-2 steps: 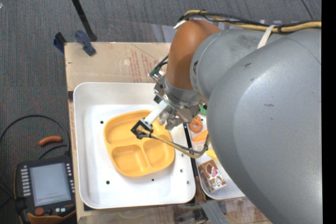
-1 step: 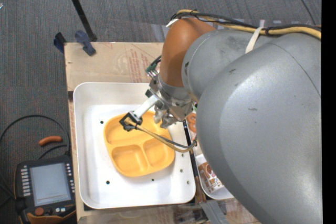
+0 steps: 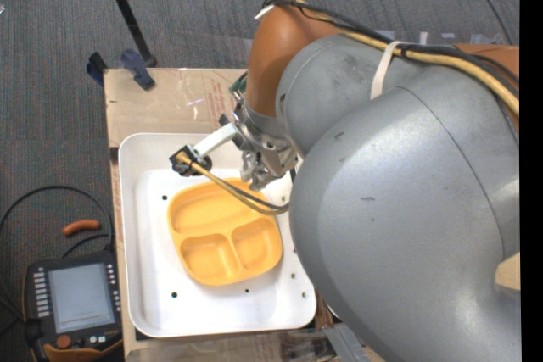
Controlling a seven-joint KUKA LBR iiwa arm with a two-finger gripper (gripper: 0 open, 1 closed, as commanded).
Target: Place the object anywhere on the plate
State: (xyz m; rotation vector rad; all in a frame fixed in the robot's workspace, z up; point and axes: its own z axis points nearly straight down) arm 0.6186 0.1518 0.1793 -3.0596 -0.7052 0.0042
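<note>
Inside white bin point(image 3: 144, 267), glossy three-compartment plate point(image 3: 225, 233)

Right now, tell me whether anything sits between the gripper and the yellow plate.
Nothing visible does. The gripper hangs over the upper right rim of the yellow divided plate, which lies in the white bin. A dark cable loops from the wrist across the plate's top edge. The arm's bulk hides any object.

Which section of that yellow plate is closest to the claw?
The big long section along the plate's upper side; the claw hangs at its edge, the two small ones lie farther.
</note>
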